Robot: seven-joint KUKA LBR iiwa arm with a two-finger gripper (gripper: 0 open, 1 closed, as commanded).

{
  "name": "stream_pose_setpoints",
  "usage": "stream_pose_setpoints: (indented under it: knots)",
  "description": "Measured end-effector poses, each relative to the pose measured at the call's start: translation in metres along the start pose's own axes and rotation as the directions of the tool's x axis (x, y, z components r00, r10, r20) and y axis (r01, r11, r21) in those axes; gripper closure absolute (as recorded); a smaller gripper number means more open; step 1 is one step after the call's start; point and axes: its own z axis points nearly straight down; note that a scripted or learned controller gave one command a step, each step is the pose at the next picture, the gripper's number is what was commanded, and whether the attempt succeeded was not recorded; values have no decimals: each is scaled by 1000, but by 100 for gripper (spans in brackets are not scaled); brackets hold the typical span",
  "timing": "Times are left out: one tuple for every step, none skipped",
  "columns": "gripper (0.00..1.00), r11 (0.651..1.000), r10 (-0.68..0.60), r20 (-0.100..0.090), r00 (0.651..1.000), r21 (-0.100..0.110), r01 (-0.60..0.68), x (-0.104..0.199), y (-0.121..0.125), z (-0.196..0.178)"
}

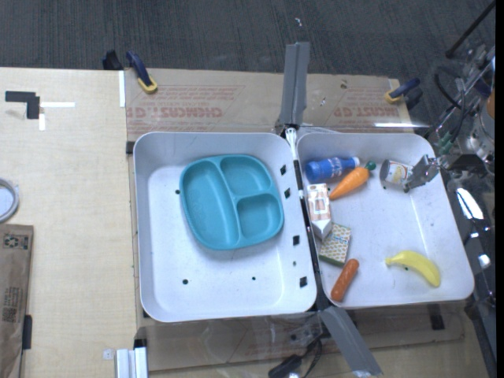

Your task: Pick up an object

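My gripper (421, 172) is hovering at the right bin's (441, 290) upper right, seemingly pinching a small silvery object (394, 172); jaw gap unclear. Banana (416, 266) is lying lower right; carrot (350, 182) and blue bottle (331, 168) are resting upper left.

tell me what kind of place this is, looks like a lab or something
Probably a robot lab test bench. Two white bins sit on clamped cardboard, a gripper reaches into the right one, and the contents are toy items such as a banana and carrot.

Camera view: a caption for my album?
Robot hand over right bin beside banana, carrot; teal plate left.
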Motion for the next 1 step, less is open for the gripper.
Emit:
stream_pose_setpoints:
  knots:
    - [0,962,273,0,962,0,-273,25,25,160]
